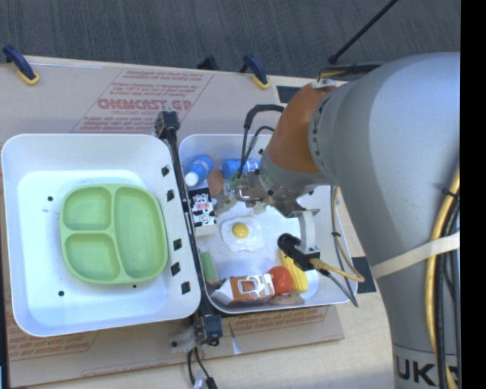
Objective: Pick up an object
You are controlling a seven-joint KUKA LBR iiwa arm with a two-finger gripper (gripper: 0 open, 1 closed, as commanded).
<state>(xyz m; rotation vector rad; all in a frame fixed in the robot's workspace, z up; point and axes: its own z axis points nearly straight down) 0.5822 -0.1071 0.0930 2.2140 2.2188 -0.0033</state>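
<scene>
The brown oval item (pixel 216 182) lay in the far part of the right bin (pixel 228 264). Its long axis ran roughly from the far wall toward the near wall. Which end was the front could not be told.

The pincer (pixel 245 189) hung just to the right of this item, over the same bin. Whether the pincer was released or clenched could not be told, and no item was seen in its grasp.

Two blue items lay next to the brown item: one (pixel 198 170) to its left and one (pixel 233 168) behind the pincer. A small black-and-white carton (pixel 202 209) stood against the bin's left wall, just nearer than the brown item.

A toy fried egg (pixel 241 233) lay flat at the middle of the bin, its yolk facing up.

A bottle (pixel 255 286) lay on its side along the near wall. Its long axis ran left to right and its red cap pointed right. A yellow item (pixel 298 277) of uncertain kind touched the cap end. A small green item (pixel 208 267) lay by the left wall.

The grey arm (pixel 389 152), with its orange band (pixel 296 136), entered from the right.

The left bin (pixel 32 282) held a green divided plate (pixel 113 233), lying flat near its middle. Both bins rested on a cardboard sheet (pixel 81 96) on the desk (pixel 360 335). Two clamps (pixel 20 63) (pixel 255 70) gripped the sheet's far edge.
</scene>
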